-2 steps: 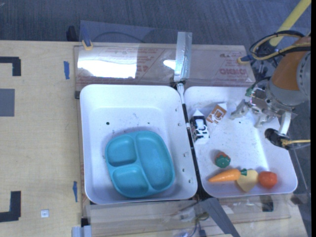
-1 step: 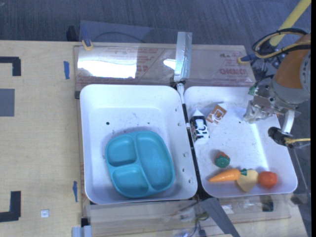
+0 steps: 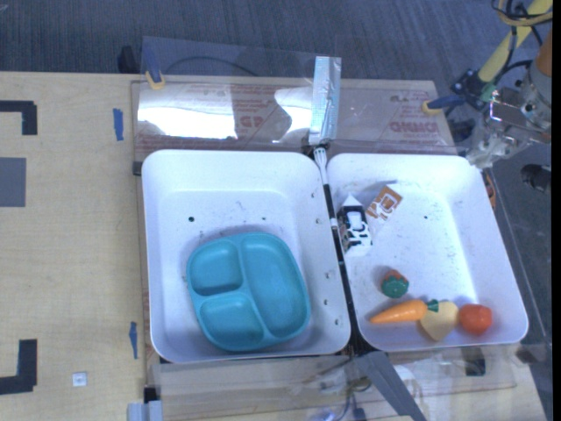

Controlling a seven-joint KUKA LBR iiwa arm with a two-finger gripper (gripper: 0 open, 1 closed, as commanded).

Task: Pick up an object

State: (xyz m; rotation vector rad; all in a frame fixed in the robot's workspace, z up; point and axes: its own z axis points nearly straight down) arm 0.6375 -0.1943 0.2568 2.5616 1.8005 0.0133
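Camera view: the gripper [image 3: 513, 121] is parked beyond the right bin [image 3: 495, 226]'s far right corner, jaw state indeterminate, so the approach is pending; next, descend onto the toy carrot [image 3: 400, 313] near the bin's near edge.

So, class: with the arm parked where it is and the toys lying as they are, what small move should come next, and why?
Probably swing the gripper left and toward the near edge, over the right bin. It sits beyond that bin's far right corner, holding nothing, while the carrot, the tomato and the other small toys cluster near the bin's front.
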